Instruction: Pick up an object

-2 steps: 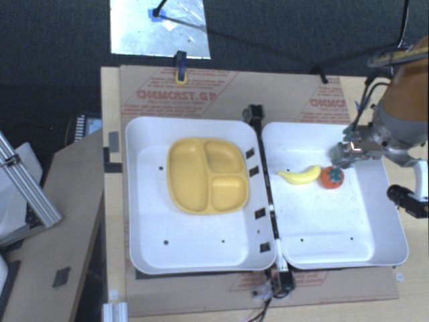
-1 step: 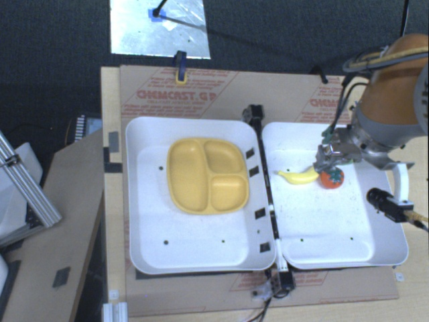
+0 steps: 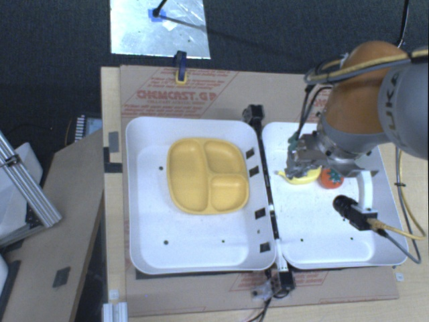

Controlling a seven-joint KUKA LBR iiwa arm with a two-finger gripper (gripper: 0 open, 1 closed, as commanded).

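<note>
Low in the right bin (image 3: 315,240) now: the gripper (image 3: 301,165), planted right over a yellow object (image 3: 301,177) close to the bin's left wall. Claw opening impossible to judge from up here, hidden under the wrist. Same for any hold on the piece, so no calling it a grasp.

Just beside the yellow object, on its right, a small red object (image 3: 330,178), near enough to be touching, though hard to tell. Far off in the left bin (image 3: 147,240), a yellow divided plate (image 3: 204,175), well out of the action.

Dangers from here, as a guess: pinching only the rim of that low yellow shape and squirting it sideways. Snagging the red neighbour too and lifting neither cleanly. Pressing too deep and grinding against the bin floor. Rising with nothing at all.
</note>
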